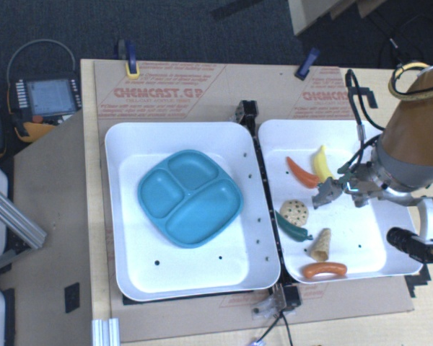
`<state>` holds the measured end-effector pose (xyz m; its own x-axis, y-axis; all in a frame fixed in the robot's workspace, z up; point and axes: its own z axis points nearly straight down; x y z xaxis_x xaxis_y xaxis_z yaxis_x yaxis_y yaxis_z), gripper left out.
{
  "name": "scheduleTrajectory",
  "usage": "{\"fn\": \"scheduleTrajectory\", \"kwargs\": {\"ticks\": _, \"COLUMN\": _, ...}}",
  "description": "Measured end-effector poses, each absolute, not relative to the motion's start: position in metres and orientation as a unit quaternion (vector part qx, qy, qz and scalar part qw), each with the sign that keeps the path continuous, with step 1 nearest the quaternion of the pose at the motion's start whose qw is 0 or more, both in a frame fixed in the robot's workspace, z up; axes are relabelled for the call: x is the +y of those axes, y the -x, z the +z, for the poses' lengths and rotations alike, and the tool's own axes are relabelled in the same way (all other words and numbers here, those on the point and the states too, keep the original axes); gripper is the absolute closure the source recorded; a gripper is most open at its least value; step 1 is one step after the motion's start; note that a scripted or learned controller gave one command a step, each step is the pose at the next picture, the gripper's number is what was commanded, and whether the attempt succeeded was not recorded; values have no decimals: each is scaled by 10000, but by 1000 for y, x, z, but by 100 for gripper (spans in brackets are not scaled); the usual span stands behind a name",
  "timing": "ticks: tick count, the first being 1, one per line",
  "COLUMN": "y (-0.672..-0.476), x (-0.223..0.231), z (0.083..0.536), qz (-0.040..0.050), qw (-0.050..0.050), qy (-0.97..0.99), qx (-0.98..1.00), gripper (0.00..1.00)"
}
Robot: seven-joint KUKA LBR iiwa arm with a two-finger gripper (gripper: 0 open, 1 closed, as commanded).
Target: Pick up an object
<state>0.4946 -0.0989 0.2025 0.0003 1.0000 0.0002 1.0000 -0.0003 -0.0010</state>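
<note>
Since my gripper (340, 192) hangs spread and holding nothing in the right bin (368, 262), beside the orange chili (301, 171), I judge it light, smooth, slippery; best pinched mid-body.

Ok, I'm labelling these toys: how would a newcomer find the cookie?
Look in the right bin, along its left wall. The cookie lies there, below the orange chili and above the green pepper: the one round, flat, speckled tan piece.

A blue divided plate (190, 197) lies in the left white bin (123, 215); a handheld screen (49, 96) sits off the bench.
</note>
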Motion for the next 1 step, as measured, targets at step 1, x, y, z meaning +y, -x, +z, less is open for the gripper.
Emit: {"fn": "scheduleTrajectory", "kwargs": {"ticks": 1, "y": -495, "x": -99, "z": 203, "qz": 0, "qw": 0, "qy": 7071, "qx": -7071, "gripper": 0}}
